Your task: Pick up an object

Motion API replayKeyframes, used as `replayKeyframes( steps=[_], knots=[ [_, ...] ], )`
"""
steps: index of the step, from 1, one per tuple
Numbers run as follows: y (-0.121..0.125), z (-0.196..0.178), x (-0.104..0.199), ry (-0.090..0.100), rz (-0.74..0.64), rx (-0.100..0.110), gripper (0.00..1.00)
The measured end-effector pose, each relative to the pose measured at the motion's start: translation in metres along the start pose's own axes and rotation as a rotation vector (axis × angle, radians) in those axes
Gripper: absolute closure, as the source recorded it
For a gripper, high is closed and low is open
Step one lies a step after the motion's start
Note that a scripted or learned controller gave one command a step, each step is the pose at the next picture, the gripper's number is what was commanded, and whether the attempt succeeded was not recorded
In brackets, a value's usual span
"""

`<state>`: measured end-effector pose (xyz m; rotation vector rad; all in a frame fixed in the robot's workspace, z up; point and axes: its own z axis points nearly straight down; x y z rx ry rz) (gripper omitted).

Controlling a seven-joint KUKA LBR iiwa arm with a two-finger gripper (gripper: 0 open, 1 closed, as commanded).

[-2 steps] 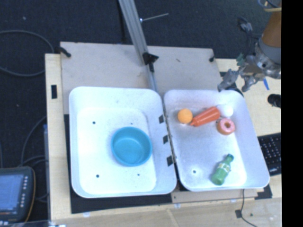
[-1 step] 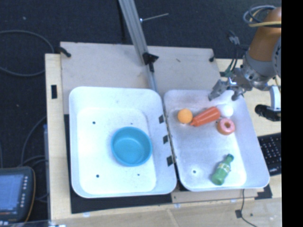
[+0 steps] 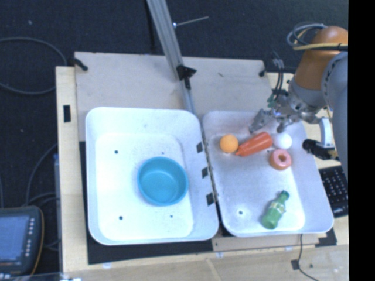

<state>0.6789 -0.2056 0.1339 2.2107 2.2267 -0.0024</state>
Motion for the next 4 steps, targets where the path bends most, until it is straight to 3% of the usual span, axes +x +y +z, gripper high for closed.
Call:
replayKeyframes(
  steps=[1,2,3,4],
  knots=[
    [0.002,-0.018,-0.002,-0.006,-0.003,-0.010,1.00],
    [0.000,-0.083,0.004,0.004,0.001,-0.005,1.00],
    [0.001,-0.071,0.002,0.003,-0.001,0.003,1.00],
    [-0.002,-0.082,0.043,0.004,0.001,0.002,1.00]
  ],
)
